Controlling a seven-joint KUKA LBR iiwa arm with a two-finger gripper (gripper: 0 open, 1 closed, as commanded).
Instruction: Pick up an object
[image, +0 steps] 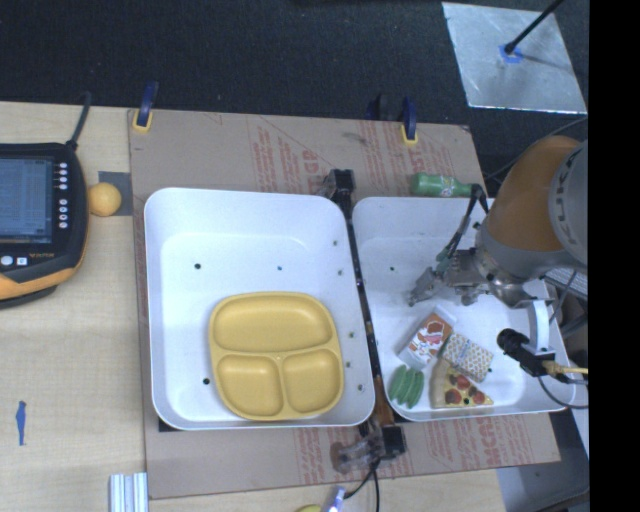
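In the right bin (400, 225) lie a small carton with a red and white picture (426, 340), a patterned checkered packet (467, 355), a pizza slice toy (457, 388) and a green pod-shaped toy (405, 385), all near its front edge. My gripper (424, 288) hangs over the middle of this bin, just above and behind the carton, with its fingers pointing left. Nothing shows between the fingers. The arm's orange band (530, 205) is at the right.
The left bin (180, 230) holds a yellow divided plate (275, 353). A green bottle-like thing (440, 185) lies outside behind the right bin. A tablet-like pendant (35, 220) and an orange ball (104, 198) sit at the far left of the bench.
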